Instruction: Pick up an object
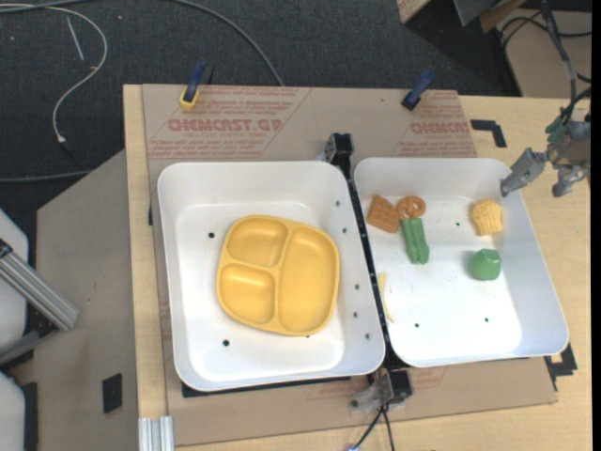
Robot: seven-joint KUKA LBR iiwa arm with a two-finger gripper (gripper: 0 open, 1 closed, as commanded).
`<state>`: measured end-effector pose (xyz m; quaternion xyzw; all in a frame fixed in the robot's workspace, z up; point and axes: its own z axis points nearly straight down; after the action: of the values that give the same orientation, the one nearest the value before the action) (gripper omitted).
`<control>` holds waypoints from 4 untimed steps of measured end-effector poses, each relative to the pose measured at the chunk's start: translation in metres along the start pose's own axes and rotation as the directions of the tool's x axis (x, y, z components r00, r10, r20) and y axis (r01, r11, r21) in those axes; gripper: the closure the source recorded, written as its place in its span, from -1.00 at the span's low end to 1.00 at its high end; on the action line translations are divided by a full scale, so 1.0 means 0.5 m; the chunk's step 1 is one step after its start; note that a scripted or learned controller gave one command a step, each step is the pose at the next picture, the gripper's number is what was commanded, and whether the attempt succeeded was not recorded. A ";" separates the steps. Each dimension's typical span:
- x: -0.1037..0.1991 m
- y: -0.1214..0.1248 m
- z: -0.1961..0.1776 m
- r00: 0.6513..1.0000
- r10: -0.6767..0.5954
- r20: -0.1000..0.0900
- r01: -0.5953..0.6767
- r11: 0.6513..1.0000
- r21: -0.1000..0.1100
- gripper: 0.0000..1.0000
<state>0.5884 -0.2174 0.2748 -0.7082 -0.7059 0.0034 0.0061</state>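
Note:
The right bin (526, 332) holds several small toy foods. A tan waffle piece (383, 213) and an orange ring (410, 207) lie at its upper left, with a green cucumber-like stick (415, 241) just below them. A yellow corn-like chunk (486, 217) and a round green piece (485, 265) lie toward the right side. My gripper (541, 178) hangs over the bin's upper right corner, up and to the right of the yellow chunk. Its fingers are spread, with nothing between them.
The left bin (188, 205) holds a yellow divided plate (278, 274). Blue clamps (194, 84) (418, 90) hold the cardboard sheet at the back edge. Cables run over the dark floor at the upper left.

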 end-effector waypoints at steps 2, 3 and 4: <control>0.006 0.005 0.067 1.000 -0.004 0.002 0.004 1.000 -0.010 -1.00; 0.009 0.018 0.189 1.000 -0.004 0.001 0.004 1.000 -0.006 -1.00; 0.011 0.003 0.282 1.000 -0.003 0.001 0.003 1.000 -0.007 -1.00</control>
<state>0.5879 -0.2114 0.1341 -0.7070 -0.7072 0.0013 0.0033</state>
